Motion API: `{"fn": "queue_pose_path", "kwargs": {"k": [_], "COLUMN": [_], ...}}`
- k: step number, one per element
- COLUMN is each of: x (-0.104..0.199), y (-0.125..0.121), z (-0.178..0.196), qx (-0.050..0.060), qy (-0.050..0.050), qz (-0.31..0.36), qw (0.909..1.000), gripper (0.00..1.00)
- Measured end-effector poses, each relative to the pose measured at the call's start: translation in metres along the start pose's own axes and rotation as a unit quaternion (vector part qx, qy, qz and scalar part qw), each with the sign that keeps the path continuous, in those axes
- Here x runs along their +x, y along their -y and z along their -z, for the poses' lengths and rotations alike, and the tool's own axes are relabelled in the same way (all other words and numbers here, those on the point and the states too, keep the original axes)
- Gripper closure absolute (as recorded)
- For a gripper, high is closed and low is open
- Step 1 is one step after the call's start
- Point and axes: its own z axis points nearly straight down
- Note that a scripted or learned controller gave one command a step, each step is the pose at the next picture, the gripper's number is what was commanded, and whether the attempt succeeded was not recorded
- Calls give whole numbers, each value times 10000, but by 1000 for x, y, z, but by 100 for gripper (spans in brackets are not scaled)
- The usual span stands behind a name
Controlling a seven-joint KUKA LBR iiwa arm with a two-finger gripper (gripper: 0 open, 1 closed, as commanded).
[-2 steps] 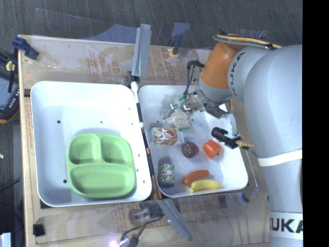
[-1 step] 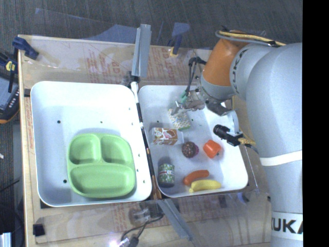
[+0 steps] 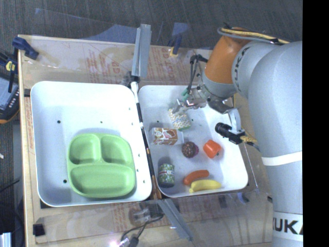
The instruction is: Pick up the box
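As we look across the near edge of the bench, two white bins sit side by side: the left bin [image 3: 46, 138] and the right bin [image 3: 154, 99]. Nearest in the right bin is one yellow banana [image 3: 204, 186], lying flat by the front wall. Just behind it, almost touching, is one red sausage-shaped piece [image 3: 196, 176]. To their left stands one dark can [image 3: 166, 174], upright, near the wall shared with the other bin.

Over in the left bin there's one green divided plate [image 3: 101, 165] with three compartments, sitting toward the front.

Back in the right bin, mid-way up, come one dark round fruit [image 3: 189, 149] and one orange-red piece [image 3: 211, 148], near each other but apart. Left of them lies the box [image 3: 164, 136], one small printed carton, flat on the floor close to the shared wall and clear of the gripper. Behind it and to the right is one green-and-white patterned packet [image 3: 180, 120]. That makes seven items in this bin.

Farthest back, the gripper [image 3: 186, 105] hangs right over the packet's far end, well into the bin. Whether it is open or closed, I cannot tell. The arm [image 3: 267, 102] reaches in from the right, its orange band [image 3: 222, 60] above the wrist, angled down and leftward.
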Motion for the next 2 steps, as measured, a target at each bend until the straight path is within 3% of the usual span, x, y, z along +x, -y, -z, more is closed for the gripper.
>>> {"fn": "queue_pose_path", "kwargs": {"k": [1,2], "x": [0,6], "y": [0,2], "z": [0,-23], "qx": [1,15], "qy": [0,-11], "qz": [1,182], "qw": [10000,9998], "gripper": [0,0]}}
